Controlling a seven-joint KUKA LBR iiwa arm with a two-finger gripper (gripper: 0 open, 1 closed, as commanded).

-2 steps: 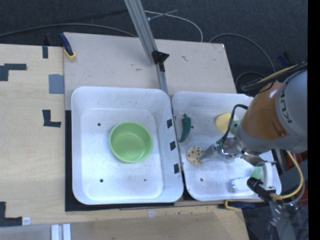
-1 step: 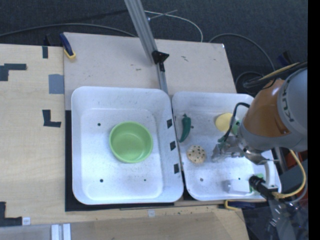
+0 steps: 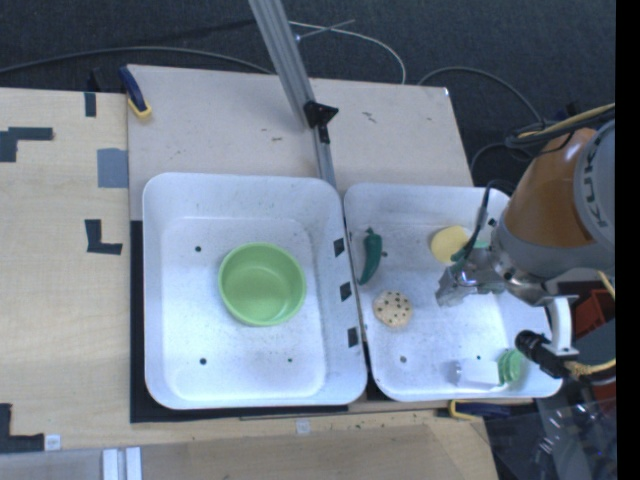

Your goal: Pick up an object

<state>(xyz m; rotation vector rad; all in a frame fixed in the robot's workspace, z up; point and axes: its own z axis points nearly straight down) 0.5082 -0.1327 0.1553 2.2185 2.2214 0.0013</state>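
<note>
Pale bench with two white bins (image 3: 352,368). Gripper (image 3: 452,290), grip state indiscernible, hangs low in the right bin; cookie (image 3: 392,309) just left, yellow object (image 3: 449,241) immediately behind—probably the targets.

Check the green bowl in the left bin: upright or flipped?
Upright. The green bowl shows its open mouth and inner floor to the camera, rim on top, resting flat on the left bin.

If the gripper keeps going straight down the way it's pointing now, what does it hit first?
Most likely bare floor of the right bin. The gripper hangs just below the yellow object and right of the cookie, seemingly over neither, though depth is unclear.
</note>
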